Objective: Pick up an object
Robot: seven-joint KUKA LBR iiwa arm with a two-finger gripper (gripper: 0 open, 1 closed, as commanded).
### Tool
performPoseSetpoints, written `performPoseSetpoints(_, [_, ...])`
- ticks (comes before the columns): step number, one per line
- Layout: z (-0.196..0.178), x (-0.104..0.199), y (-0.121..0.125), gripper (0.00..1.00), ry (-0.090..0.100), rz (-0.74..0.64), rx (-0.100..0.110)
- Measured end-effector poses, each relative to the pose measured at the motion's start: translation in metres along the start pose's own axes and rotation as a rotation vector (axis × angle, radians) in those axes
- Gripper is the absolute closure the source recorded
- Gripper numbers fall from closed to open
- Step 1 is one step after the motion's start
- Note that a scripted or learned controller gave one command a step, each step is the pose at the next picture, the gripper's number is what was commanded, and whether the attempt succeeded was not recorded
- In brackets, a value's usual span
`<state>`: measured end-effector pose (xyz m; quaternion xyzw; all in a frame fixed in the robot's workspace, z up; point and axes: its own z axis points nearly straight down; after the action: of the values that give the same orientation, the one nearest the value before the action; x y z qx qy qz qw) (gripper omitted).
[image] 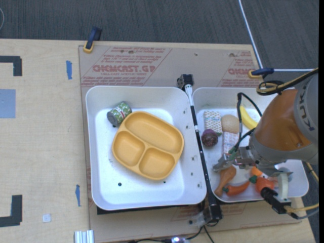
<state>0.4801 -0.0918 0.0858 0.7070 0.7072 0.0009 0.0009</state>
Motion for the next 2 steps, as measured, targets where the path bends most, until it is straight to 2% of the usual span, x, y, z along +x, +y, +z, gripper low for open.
performPoseSetpoints(1, [-0.011, 0.0, 0.002, 1.0, -0.002, 0.001, -0.006])
performPoseSetpoints(2, [-0.099, 0.067, 0.0, 1.0, 0.0, -0.001, 0.001])
